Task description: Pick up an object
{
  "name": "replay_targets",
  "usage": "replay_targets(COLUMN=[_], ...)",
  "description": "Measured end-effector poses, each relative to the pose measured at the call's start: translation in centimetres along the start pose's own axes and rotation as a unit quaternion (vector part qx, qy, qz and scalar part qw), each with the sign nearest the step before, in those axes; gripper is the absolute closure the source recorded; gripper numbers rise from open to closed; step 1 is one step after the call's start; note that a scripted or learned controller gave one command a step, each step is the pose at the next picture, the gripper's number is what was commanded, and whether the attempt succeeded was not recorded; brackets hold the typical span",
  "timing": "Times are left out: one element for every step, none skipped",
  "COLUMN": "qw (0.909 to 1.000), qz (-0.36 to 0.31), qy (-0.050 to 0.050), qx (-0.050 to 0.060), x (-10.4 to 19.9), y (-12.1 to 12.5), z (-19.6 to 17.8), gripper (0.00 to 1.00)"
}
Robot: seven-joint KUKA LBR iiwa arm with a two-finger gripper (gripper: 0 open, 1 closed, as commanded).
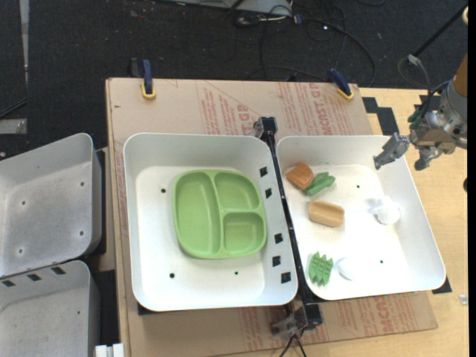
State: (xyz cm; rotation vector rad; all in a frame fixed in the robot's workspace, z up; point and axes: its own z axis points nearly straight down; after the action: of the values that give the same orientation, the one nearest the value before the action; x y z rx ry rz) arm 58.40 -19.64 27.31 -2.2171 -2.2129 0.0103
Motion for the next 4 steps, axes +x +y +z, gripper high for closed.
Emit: replay_targets(qw=[1.0000, 1.0000, 1.0000, 1.0000], qz=[-0.002, -0.003, 0.000, -0.001], qy=[-0.001, -0.001, -0.001, -0.001], qx=[-0.006, -0.004, -0.004, -0.005], x=[0.1, 0.7, -0.2, -0.4], y=[0.2, 1.2, 1.0, 1.3], z=[-0.7, 4.7, 10.6, 14.8], gripper=[0.00, 0.00, 0.00, 0.00])
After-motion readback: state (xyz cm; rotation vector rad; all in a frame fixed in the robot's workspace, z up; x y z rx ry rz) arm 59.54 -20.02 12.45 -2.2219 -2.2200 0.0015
